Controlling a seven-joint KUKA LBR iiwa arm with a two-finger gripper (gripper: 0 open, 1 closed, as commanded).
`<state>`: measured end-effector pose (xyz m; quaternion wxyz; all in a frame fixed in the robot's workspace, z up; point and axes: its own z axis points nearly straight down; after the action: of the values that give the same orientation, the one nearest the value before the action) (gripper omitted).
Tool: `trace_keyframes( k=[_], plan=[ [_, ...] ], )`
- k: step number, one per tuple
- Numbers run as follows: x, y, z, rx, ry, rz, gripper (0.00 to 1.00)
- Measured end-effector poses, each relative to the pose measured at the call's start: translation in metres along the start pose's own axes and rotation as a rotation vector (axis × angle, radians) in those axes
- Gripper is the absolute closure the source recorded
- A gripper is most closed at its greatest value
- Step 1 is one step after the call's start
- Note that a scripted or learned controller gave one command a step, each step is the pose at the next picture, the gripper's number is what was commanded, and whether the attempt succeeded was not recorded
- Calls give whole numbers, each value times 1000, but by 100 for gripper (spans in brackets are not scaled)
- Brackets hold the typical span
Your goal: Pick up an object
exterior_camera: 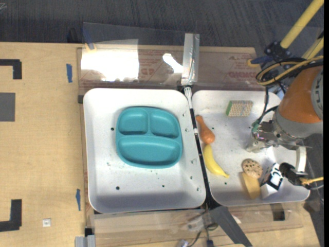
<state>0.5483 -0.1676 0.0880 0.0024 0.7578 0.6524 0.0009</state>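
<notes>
The right bin (pixel 226 199) holds several small items. An orange carrot (pixel 205 130) lies along its left wall, with a yellow banana (pixel 214 162) just below it. A round brown cookie (pixel 251 165) sits above a tan block (pixel 251 185) near the front edge. A black and white object (pixel 274 178) lies to the right of the block. A pale checkered pad (pixel 240 108) rests at the back. My gripper (pixel 257 138) hangs low over the bin's right-middle floor, above the cookie and right of the carrot, with nothing seen in it.
The left bin (pixel 97 189) carries a teal divided plate (pixel 149 137). A clear plastic sheet and cardboard stand behind both bins. Yellow and black cables (pixel 280 68) loop at the back right, above the arm's orange band (pixel 303 107).
</notes>
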Motion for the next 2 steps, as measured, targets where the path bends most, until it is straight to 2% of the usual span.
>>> trace_keyframes(
  k=[1,2],
  plan=[
    [2,0,1,0,1,-1,0],
    [-20,-63,0,-1,0,-174,0]
  ],
)
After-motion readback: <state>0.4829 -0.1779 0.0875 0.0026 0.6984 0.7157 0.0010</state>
